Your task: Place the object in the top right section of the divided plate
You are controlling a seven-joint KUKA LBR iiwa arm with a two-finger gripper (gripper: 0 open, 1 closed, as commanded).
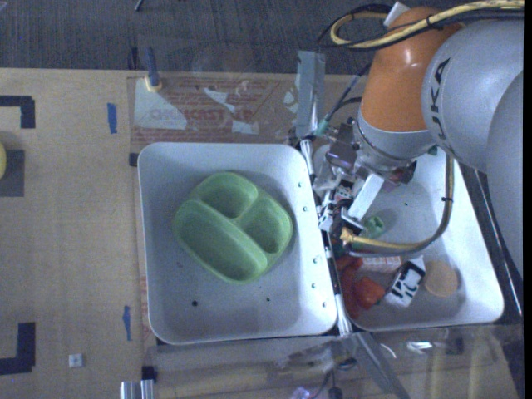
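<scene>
Green divided plate sits roughly mid left bin, tilted so its big section faces 7 o'clock and the two small ones face 1–2 o'clock. All three sections look bare.

Arm comes in from 3 o'clock w/ the orange band up top, and the gripper hangs over the right bin, close to the wall btwn the two bins. Can't tell how the fingers are set, too much cable and bracket clutter around the wrist (yellow cable loops right under it).

Stuff in the right bin: small green object just at 4 o'clock of the gripper, touching or nearly touching the tool, can't say whether it's gripped. At 6 o'clock from the gripper there's a red thing, then a black/white item beside it, then a tan round thing further toward 3 o'clock. Which of these is "the object", no idea; all of them are in the right bin.

In the way btwn there and the plate: the raised bin walls w/ their bolt holes. Clear plastic sheet lies on the bench at 12 o'clock of the left bin.
</scene>
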